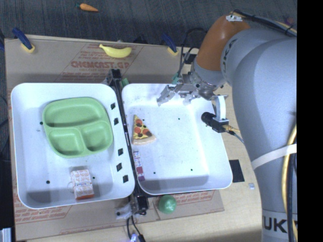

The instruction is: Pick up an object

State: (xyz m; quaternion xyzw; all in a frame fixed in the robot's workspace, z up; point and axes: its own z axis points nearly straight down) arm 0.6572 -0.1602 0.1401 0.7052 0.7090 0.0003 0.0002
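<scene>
A toy pizza slice (142, 130) lies flat in the right bin (202, 178), close to its left wall. My gripper (174, 98) hangs over the back of that bin, up and to the right of the slice and apart from it. Its silver fingers (162, 98) are spread open with nothing between them. In the left bin (22, 150) rests a green divided plate (75, 125), and a small red and white packet (82, 183) lies near that bin's front edge.
A yellow banana (116, 50) lies on the cardboard behind the bins. A green ball (167, 203) sits on the bench just in front of the right bin. An orange carrot (89, 7) lies on the floor beyond. The arm's bulk covers the right side.
</scene>
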